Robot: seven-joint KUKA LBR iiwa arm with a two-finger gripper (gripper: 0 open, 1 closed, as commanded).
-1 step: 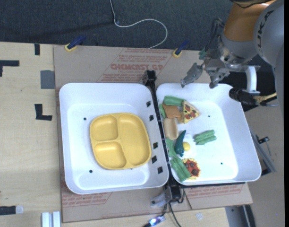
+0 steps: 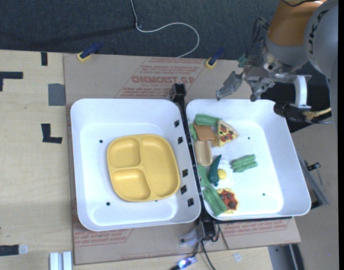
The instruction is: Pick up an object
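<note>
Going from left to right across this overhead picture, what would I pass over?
Left white bin → yellow divided plate → black clips between the bins → pizza slice → green bean pods → right white bin's far wall. The gripper hangs open above the right bin's back edge.

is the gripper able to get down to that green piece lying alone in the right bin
Probably yes. The green piece lies apart from the pile along the bin's left wall, with bare white floor around it. The gripper hangs open above the right bin's far rim, with nothing between them.
</note>
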